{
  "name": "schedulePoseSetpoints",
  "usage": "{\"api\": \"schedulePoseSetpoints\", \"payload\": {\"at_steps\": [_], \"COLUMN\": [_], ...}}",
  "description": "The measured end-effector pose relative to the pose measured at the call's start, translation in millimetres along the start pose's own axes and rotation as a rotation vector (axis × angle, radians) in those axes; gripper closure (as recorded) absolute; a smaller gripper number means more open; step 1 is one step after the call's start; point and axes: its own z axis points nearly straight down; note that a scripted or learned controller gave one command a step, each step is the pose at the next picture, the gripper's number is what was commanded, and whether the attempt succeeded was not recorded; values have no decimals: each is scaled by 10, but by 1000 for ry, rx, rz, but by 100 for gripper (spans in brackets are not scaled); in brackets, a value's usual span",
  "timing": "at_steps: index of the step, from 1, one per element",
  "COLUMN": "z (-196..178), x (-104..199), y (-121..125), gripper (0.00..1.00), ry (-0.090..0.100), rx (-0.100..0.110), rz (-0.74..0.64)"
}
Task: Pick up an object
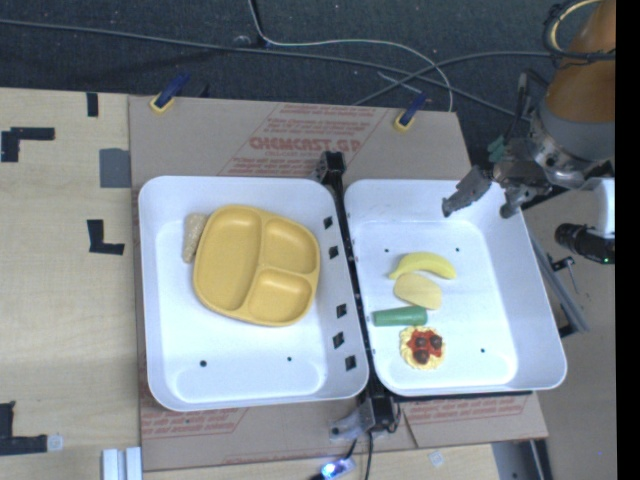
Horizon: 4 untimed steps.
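1. We see the claw (492,194) hanging over the upper right corner of the right bin (520,298), its two dark fingers (462,197) spread wide apart with nothing between them
2. The things we could pick lie in a loose column near the middle of that bin: a yellow banana (423,264) at the top, a pale yellow slice (418,289) just beneath and touching or nearly touching it, a green pod (399,315) below that, and a small pizza toy (422,347) with dark red topping lowest
3. The left bin (170,298) holds a yellow divided plate (256,265) with a tan sponge-like piece (192,236) tucked against its left edge; both bins sit on cardboard on the bench (60,298)
4. The relation we judge the coming move to turn on: the banana is the nearest candidate and lies down and to the left of the claw in the view, apart from it, with bare bin floor between
5. The banana's long axis runs roughly left to right with a slight downward tilt toward the right, so we would expect the fingers to need to close across its short width, from above and below in the view
6. The slice crowding the banana's lower side may get in the way of one finger, while the pod, lying left to right with a little more room around it, looks like a cleaner alternative
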Motion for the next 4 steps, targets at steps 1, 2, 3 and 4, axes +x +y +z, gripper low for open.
{"api": "schedulePoseSetpoints", "payload": {"at_steps": [1,2,3,4], "z": [-58,587,1112,1573], "x": [2,-20,-36,21], "y": [18,30,119,145], "gripper": [0,0,0,0], "ry": [-2,-2,-2,-2], "rx": [-10,-4,-5,-5], "rz": [-3,-2,-3,-3]}}
